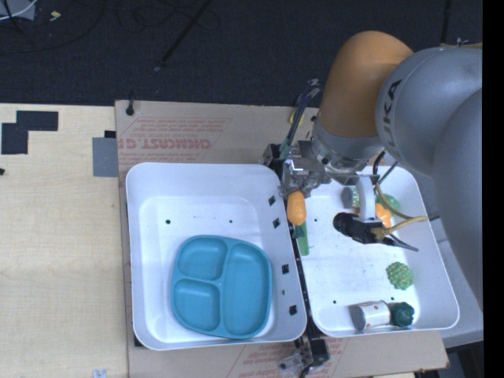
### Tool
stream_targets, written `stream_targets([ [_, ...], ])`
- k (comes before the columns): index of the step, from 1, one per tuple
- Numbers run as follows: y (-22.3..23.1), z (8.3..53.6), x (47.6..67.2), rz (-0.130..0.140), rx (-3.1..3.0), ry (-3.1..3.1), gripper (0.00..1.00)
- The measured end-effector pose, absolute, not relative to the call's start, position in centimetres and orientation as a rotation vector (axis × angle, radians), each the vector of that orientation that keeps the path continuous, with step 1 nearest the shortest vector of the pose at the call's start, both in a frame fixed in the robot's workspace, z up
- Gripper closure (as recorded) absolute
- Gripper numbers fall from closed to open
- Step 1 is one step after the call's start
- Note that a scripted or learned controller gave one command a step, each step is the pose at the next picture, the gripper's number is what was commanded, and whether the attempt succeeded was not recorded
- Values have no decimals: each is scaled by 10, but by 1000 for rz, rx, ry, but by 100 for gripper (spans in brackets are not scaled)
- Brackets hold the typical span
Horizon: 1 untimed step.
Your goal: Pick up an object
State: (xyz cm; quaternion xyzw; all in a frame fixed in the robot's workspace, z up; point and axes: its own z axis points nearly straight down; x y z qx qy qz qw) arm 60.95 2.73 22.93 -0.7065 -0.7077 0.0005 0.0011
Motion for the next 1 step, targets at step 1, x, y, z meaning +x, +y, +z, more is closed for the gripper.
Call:
stream_targets([
  [1, 7, 224, 611, 5, -2222, -2218, 100],
])
